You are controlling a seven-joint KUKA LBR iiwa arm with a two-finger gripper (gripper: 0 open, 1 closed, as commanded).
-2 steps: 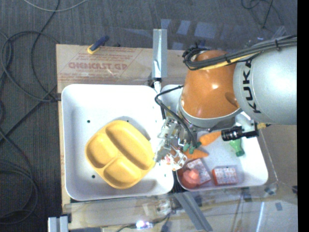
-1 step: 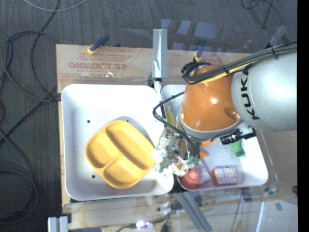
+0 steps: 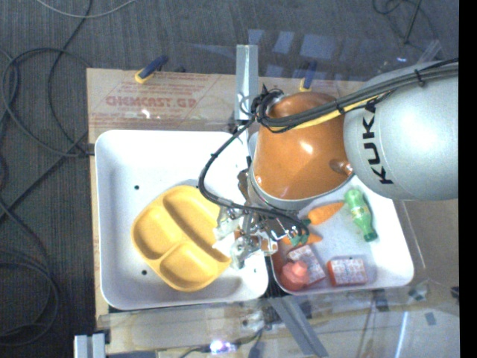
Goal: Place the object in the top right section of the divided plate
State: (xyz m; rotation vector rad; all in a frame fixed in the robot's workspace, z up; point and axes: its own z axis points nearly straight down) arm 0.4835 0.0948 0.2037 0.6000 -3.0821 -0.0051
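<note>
You see claw [image 3: 240,239] at right edge of left bin [image 3: 112,222], just beside yellow plate [image 3: 179,237]; plate lies left of it. Claw state: cannot tell.

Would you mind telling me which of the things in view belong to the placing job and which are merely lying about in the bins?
Belonging to the job:
- yellow divided plate in the left bin
- gripper, hovering by the plate's right edge

Lying about in the right bin:
- green bottle
- carrot
- red box
- red and pink item
</note>
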